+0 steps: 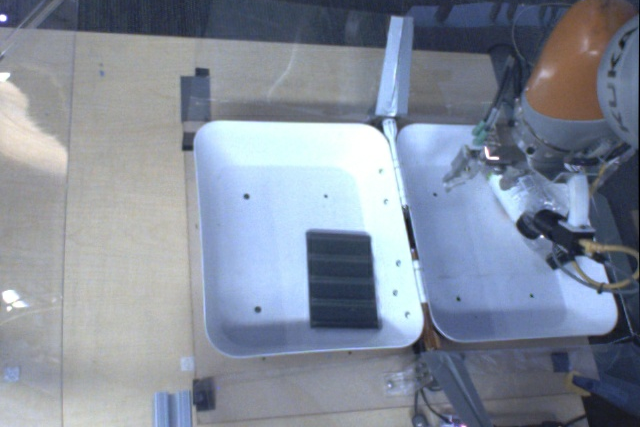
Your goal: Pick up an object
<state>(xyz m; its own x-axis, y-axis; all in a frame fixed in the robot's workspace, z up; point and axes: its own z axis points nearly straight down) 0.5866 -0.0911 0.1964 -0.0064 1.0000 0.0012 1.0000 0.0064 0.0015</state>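
One target: the ribbed black block (343, 279), well left of my gripper (470, 167). Can't tell its state. I'd cross bins, descend centred.

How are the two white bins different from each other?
The left bin holds a dark ribbed block lying flat near its front edge; the right bin has no such block. The arm with its gripper hangs over the right bin, while nothing hangs over the left bin. The left bin also looks a bit wider than the right bin from here. Both are shallow, white, with rounded corners, and sit side by side.
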